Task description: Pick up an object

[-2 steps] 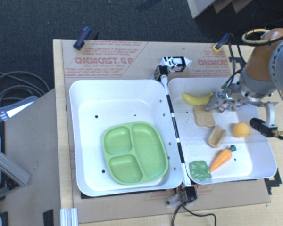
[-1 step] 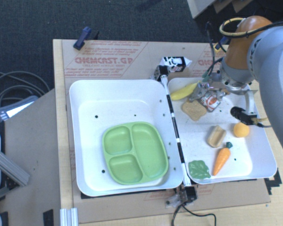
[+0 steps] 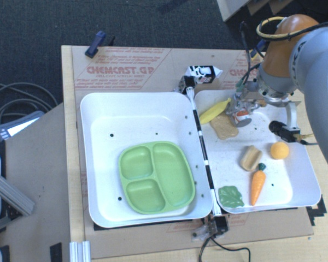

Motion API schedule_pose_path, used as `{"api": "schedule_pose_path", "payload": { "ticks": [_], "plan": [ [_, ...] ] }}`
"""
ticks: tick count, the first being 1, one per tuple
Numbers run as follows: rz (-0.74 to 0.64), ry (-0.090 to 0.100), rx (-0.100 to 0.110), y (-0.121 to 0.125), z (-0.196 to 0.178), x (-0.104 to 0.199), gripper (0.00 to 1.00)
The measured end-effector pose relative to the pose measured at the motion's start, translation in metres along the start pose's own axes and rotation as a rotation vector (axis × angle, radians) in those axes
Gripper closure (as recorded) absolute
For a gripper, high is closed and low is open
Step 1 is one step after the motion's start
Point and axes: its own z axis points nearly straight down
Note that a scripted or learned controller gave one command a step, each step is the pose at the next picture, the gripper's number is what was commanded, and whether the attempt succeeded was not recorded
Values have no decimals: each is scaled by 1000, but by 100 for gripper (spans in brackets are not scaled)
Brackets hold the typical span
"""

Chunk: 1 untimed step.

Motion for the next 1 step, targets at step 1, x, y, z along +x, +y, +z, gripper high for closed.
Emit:
{"api": "schedule_pose_path", "payload": {
  "ticks": [1],
  "plan": [
    [0, 3, 2, -35, -88, 54, 100]
  ]
}}
